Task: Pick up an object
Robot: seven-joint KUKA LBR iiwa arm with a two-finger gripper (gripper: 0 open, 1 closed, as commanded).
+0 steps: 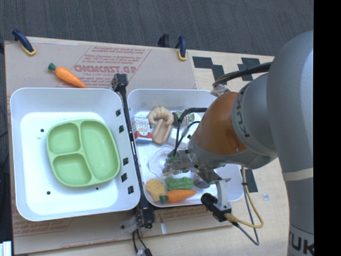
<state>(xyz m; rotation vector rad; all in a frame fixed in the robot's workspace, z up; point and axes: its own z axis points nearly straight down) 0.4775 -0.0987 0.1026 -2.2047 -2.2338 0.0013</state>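
I have the arm (250, 127) reaching in from the right of the frame, its orange band hanging over the right-hand bin (160, 96). The gripper (178, 164) sits low in the middle of that bin, above the bare white floor, and its metal hardware is so crowded under the wrist that I cannot tell how it is set or whether it has hold of anything.

The pickable things lie around it in the same bin. A tan toy croissant (160, 115) and a pale bread-like piece (161, 134) just below it sit in the upper middle of the bin. Left of them, against the bin's left wall, I see a small red and white packet (140, 128). Along the lower edge lie a yellow corn cob (155, 187), a green pea pod (179, 184) and an orange toy carrot (177, 196), all close together just below the gripper.

The left-hand bin (21, 159) holds a green three-compartment plate (82, 152), lying flat near its centre.

Outside the bins, a second carrot (66, 75) rests on the cardboard sheet (154, 63) at the upper left of the frame. Blue clamps (24, 41) pin that sheet along the top edge.
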